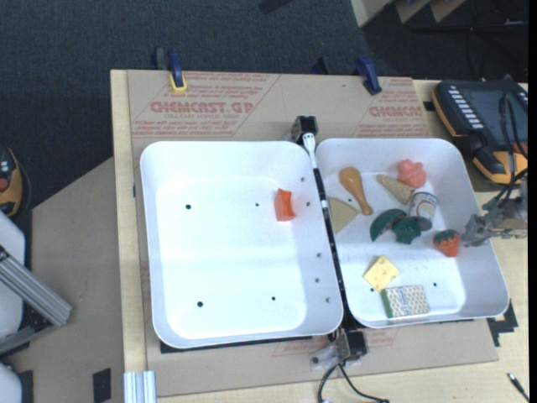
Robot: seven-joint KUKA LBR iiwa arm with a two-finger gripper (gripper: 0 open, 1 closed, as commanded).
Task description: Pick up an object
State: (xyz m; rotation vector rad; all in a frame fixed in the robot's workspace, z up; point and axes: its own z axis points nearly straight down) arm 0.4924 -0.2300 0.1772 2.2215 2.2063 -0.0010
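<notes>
Reaching in low from the right, the gripper is seen at the right wall of the right bin, just beside a small red and orange object that lies close under that wall. Whether the jaws are wide, narrow or closed on anything cannot be told, since the tool is small and blurred here, and nothing is clearly seen between them. This low approach at the rim is judged to be aimed at that red object, which is taken as the likeliest thing to be picked, though contact cannot be confirmed. Most of the clutter is held in the right bin: a tan drumstick-shaped piece toward the divider, a pink lump at the back, a small can next to it, a dark green shape in the middle, a yellow wedge nearer the front, and a patterned flat packet by the front wall. In the left bin a single orange block is found, lying near the shared wall.
</notes>
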